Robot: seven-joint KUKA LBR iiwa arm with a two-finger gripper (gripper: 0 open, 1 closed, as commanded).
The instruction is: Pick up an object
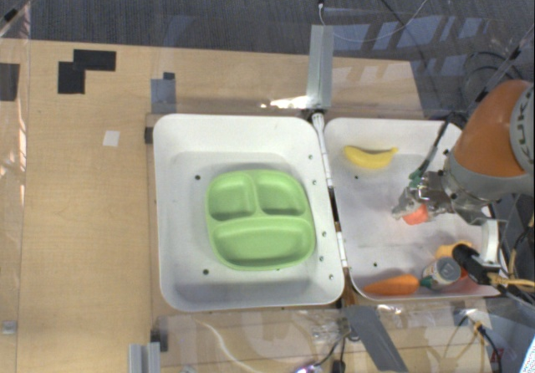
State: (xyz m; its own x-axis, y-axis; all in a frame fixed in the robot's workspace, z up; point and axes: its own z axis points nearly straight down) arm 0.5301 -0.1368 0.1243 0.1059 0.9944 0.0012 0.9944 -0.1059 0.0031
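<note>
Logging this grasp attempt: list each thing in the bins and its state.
green divided plate: flat in the left bin, compartments bare
banana: lying loose in the right bin
carrot: lying against the right bin's front wall
small orange-red object: at the gripper; grasp unclear

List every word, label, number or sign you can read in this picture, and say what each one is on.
Partial letters, too cut off to read as a word: on the orange band of the arm, at the right edge.
Black tape shapes on the bench: plain marks, no text.
Green tray, banana, carrot and both white bins: no text on them.
Small objects near the right bin's lower corner: too small and blurred to tell.
</note>
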